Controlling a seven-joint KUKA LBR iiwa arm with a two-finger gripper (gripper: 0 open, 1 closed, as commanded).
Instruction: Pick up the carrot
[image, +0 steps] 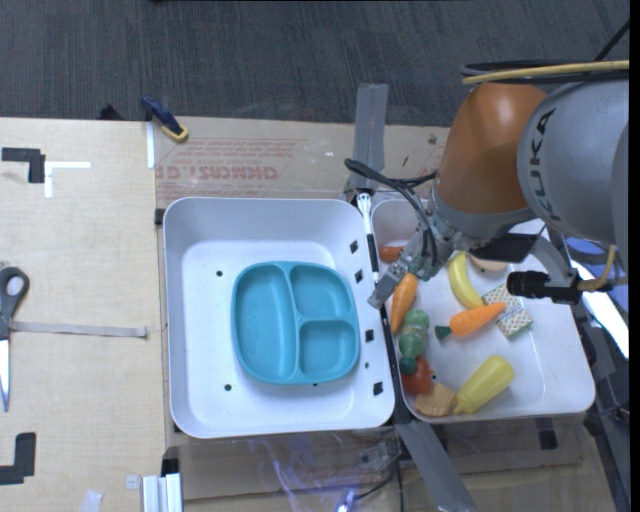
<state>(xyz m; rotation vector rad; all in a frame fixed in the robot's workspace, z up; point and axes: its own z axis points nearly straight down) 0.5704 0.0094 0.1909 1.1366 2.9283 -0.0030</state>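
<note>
While the hand (397, 275) hovers, two carrots (403, 299) (476, 320) lie binned

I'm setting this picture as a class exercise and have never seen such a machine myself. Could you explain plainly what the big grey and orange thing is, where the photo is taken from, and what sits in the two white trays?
The photo is taken from one fixed camera above a bench, looking down at a slant. The grey and orange shape is a robot arm reaching in from the right. Its gripper hangs over the right bin, close to a toy carrot. That bin also holds a second carrot, a banana, a yellow bottle-like toy and other play food. The left bin holds a blue divided plate. Scissors lie at the far left.
</note>
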